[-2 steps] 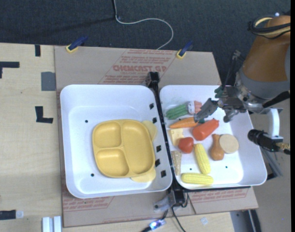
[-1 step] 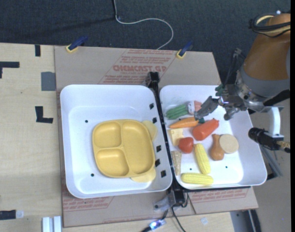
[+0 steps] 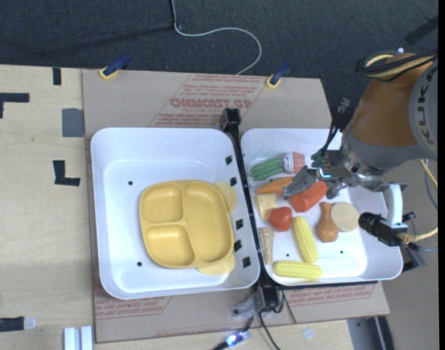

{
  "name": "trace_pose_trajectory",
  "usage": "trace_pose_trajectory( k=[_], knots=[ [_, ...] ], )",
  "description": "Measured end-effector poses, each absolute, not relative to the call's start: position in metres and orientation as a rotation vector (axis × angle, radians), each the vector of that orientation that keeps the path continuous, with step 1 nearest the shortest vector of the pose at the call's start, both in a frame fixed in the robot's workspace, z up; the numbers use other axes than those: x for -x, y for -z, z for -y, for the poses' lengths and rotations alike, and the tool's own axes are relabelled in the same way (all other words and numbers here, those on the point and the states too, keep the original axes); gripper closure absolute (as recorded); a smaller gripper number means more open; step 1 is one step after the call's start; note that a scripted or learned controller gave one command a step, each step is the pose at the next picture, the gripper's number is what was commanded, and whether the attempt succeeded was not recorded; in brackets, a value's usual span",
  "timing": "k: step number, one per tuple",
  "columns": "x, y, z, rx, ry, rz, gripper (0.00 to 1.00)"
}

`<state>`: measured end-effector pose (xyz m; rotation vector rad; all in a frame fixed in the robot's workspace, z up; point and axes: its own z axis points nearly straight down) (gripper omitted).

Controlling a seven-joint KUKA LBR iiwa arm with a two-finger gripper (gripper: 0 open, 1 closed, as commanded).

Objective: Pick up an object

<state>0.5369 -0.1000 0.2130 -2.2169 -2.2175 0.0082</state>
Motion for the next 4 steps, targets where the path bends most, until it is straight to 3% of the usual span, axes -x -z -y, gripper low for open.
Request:
trace_pose_trajectory(
  k=[3,4],
  knots=[
    [-0.523,-0.083,0.098,2.219,-0.004,2.222,0.00],
    [-0.524,-0.096,0.098,2.219,0.000,2.223,1.00]
  ],
)
